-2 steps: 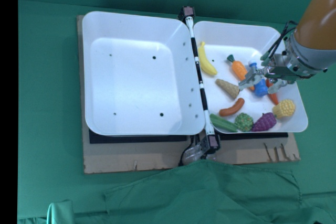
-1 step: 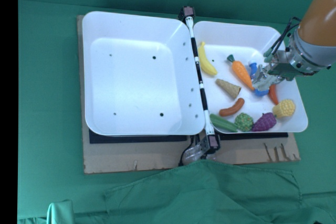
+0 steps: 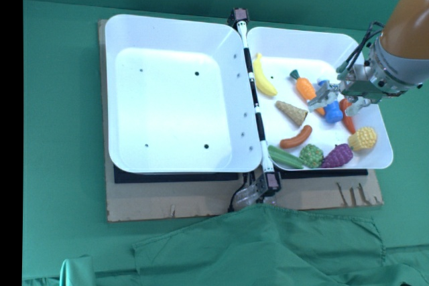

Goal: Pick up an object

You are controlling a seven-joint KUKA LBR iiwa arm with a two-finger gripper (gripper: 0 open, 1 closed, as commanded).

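Observation:
The right bin (image 3: 301, 43) holds several toy foods: a yellow banana (image 3: 263, 77), an orange carrot (image 3: 305, 87), a tan cone (image 3: 291, 112), a blue piece (image 3: 333, 112), a red-orange pepper (image 3: 348, 120), an orange sausage (image 3: 296, 137), yellow corn (image 3: 362, 138), purple grapes (image 3: 337, 156), a green broccoli (image 3: 311, 155) and a green cucumber (image 3: 286, 157). My gripper (image 3: 339, 101) hangs over the right side of this bin, just above the blue piece. It is open, with its fingers spread to either side and nothing between them.
The left bin (image 3: 174, 97) sits beside the right one, with a black-and-white divider bar (image 3: 251, 97) between them. Both rest on cardboard (image 3: 167, 204) over green cloth. The arm (image 3: 409, 30) comes in from the right.

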